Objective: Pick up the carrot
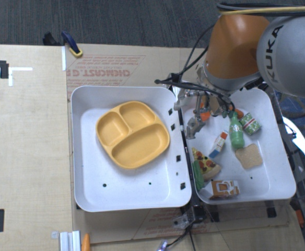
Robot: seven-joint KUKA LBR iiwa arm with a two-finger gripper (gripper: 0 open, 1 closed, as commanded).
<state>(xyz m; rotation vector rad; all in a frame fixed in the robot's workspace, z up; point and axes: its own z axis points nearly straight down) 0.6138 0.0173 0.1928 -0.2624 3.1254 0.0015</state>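
Overhead: grey arm reaching from right, jaws (199, 114) low in right bin (278, 187), spread impossible to tell; orange carrot (207, 116) apparently right beside them, presumably grasp target; yellow plate (133, 134) in left bin (90, 187).

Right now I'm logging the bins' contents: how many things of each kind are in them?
Yellow divided plate: 1
Green bottle: 1
Green can: 1
Pizza slice: 1
Bread slice: 1
Orange carton: 1
Small tube: 1
Carrot: 1
Total: 8
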